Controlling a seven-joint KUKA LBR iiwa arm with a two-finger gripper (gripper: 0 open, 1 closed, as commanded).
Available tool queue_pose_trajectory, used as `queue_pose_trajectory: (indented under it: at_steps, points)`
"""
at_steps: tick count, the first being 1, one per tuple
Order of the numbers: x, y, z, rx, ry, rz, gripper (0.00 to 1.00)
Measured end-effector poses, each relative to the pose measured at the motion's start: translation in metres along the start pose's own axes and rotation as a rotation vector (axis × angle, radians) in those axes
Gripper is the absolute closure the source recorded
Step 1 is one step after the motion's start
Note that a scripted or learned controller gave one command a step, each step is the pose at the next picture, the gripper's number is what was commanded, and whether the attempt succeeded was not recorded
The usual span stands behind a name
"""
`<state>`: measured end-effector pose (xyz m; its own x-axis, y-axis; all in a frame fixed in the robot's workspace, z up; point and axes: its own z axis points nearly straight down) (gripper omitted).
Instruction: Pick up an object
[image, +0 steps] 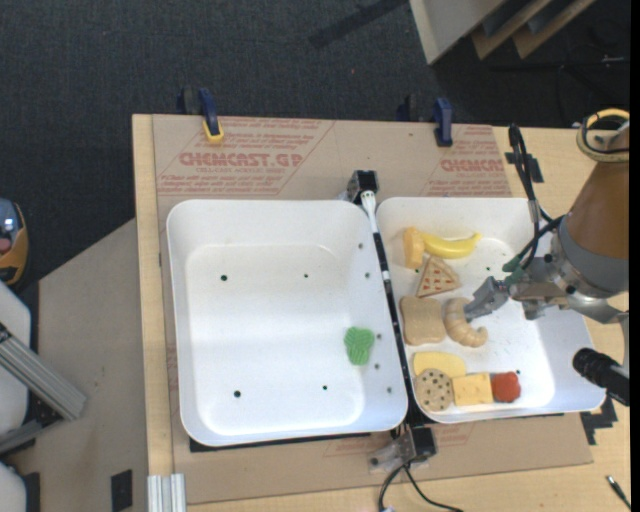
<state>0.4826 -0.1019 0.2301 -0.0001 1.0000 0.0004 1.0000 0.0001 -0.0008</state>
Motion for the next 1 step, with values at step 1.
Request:
queue_pose_trajectory:
  at_steps: [1]
  points:
    - [-0.0020,0.0224,0.1462,-0.012,-0.004,0.001,0.00]
